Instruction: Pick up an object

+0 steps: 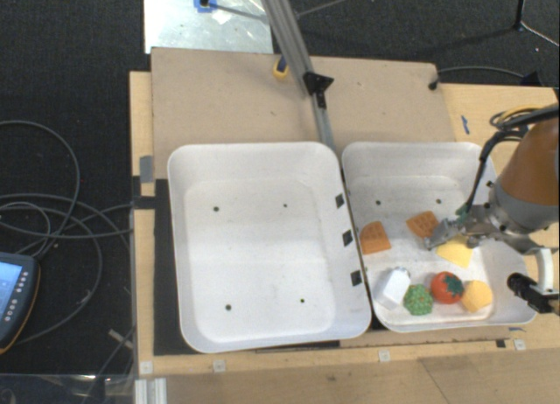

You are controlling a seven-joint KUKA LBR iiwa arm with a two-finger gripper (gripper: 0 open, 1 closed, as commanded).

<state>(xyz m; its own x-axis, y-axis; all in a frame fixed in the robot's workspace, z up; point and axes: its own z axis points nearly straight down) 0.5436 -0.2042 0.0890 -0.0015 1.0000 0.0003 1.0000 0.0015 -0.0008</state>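
My gripper reaches in from the right, low over the right bin. It sits between an orange waffle-like square and a pale yellow wedge, and part of the wedge is hidden under it. A second orange square lies further left. Along the bin's front edge are a white block, a green broccoli piece, a red tomato and a yellow lemon. Nothing is visibly lifted off the bin floor.
The left bin lies beside the right one, with black clips along the shared rim. A grey pole slants across the back of the bench. Cables and a pendant lie on the floor at left.
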